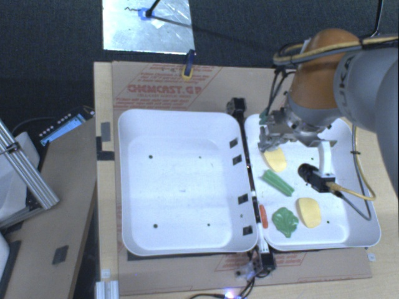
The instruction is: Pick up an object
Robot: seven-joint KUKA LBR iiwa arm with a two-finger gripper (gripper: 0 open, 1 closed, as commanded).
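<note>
My gripper (272,140) hangs low over the back left part of the right bin (358,226), just above a pale yellow piece (276,161). In front of that piece lies a green ridged stick (277,183). Further forward sit a green leafy piece (285,221) and a second yellow piece (308,212). A small orange piece (264,215) lies at the bin's left wall. The grey arm with its orange band (324,67) covers the bin's back right part.
The left bin (181,185) stands beside the right one, with black clips (243,198) along the divider between them. A black cable fitting (313,176) and a yellow cable (352,195) trail over the right bin. A metal plate (148,16) lies behind the bench.
</note>
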